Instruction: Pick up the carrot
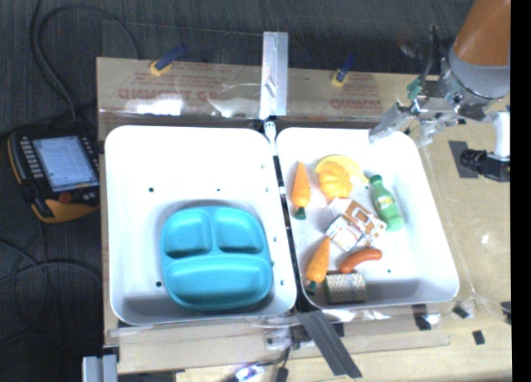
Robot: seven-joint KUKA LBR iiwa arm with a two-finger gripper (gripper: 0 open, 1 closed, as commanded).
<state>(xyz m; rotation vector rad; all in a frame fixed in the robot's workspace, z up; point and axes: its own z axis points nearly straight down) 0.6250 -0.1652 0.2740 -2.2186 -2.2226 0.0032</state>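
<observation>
From the camera above the bench, my arm (485, 31) comes in at the top right, grey with its orange band, and ends over the upper right corner of the right bin (431, 206). My gripper (397, 123) points toward eight o'clock, hanging just over the bin's rim at about one o'clock from the bin's middle. I cannot tell whether it is wide or narrow; nothing shows between its tips.

Two carrots lie in the right bin. One carrot (300, 188) lies against the bin's left wall, orange with a green stub at its lower end, running from twelve to six o'clock. The second carrot (318, 262) lies lower, at about seven o'clock from the bin's middle, tilted, thick end down near the wall.

Around them: a yellow-orange fruit (336, 174) at eleven o'clock from the middle, a green bottle (386, 203) at three o'clock, a small white and orange box (355, 224) in the middle, a red sausage (360, 259) beneath it, and a grey block (345, 287) at six o'clock, just beside the second carrot's thick end. The box's corner touches that carrot's upper tip.

The left bin (133, 173) holds a blue tray (217, 257). A handheld pendant (54, 171) lies off the bench at nine o'clock.
</observation>
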